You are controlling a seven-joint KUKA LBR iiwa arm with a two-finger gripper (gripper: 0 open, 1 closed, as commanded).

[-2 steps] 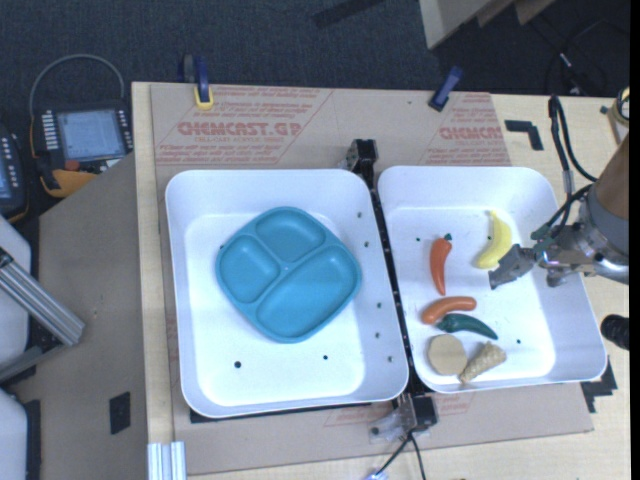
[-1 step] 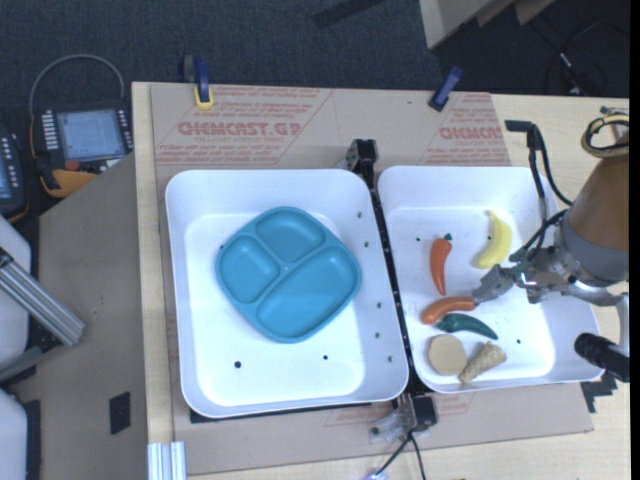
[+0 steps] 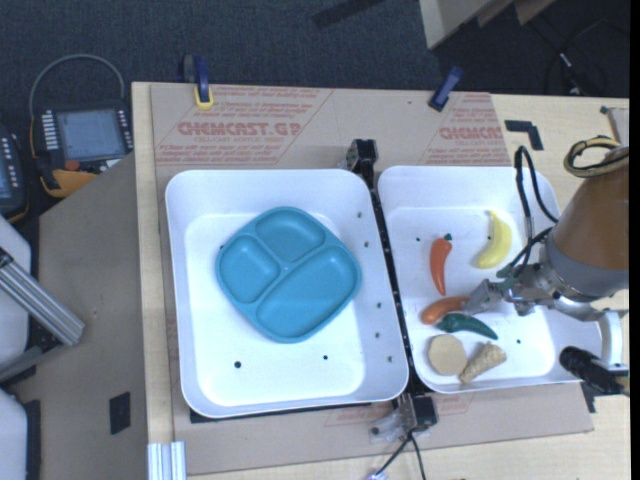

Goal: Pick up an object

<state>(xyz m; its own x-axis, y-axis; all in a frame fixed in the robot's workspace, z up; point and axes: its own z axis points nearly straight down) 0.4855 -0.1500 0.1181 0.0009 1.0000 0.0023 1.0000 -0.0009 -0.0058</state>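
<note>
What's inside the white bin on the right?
The right bin holds a banana, chili pepper, green pepper, round biscuit and cone; the arm covers its right side.

The arm runs off the right edge of the frame, so most of it is out of shot. Its gripper is too small and murky to tell how the tips sit. The wrist covers part of the right bin. The pendant screen, upper left, is unreadable.
</note>
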